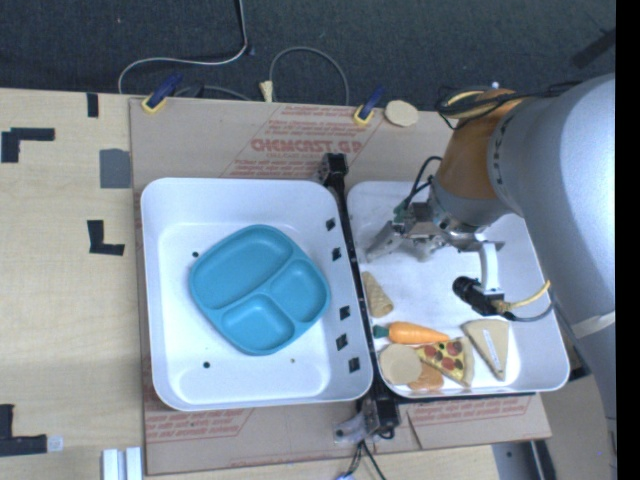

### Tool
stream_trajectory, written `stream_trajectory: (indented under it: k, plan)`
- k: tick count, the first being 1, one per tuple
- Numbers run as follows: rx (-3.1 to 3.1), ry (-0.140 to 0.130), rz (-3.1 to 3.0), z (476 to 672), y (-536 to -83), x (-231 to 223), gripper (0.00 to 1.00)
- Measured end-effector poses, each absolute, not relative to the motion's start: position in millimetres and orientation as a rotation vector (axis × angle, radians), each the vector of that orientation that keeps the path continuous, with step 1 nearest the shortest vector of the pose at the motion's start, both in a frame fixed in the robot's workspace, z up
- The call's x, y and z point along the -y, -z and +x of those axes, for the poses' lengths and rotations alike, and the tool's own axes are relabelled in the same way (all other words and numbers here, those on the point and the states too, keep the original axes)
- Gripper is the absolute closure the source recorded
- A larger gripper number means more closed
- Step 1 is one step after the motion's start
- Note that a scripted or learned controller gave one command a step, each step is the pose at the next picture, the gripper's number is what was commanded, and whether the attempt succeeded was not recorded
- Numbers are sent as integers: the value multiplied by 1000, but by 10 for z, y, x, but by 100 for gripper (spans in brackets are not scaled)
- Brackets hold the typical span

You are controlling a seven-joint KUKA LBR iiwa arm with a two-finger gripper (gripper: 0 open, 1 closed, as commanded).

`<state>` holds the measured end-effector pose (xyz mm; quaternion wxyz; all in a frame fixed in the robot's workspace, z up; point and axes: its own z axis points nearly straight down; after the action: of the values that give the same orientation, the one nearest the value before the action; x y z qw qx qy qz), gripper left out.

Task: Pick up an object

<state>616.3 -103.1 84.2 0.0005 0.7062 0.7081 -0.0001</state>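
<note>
Gripper hangs over the right bin's upper left part, fingers spread apart and holding nothing. Below it lie four toy foods: a tan slice just beneath, a carrot lying crosswise with its green tip toward the divider, a pizza slice and a sandwich wedge. One blue divided plate sits in the left bin.

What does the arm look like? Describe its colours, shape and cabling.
The bulky grey rounded arm carries an orange band above the wrist. A yellow cable loops over the band, thin dark wires run beside it, and a metallic grey gripper sits at the tip.
</note>
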Motion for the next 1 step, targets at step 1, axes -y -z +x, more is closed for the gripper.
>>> stream_trajectory:
  k: [1]
  plan:
    - [-2222,-4,2215,6704,-856,1200,0]
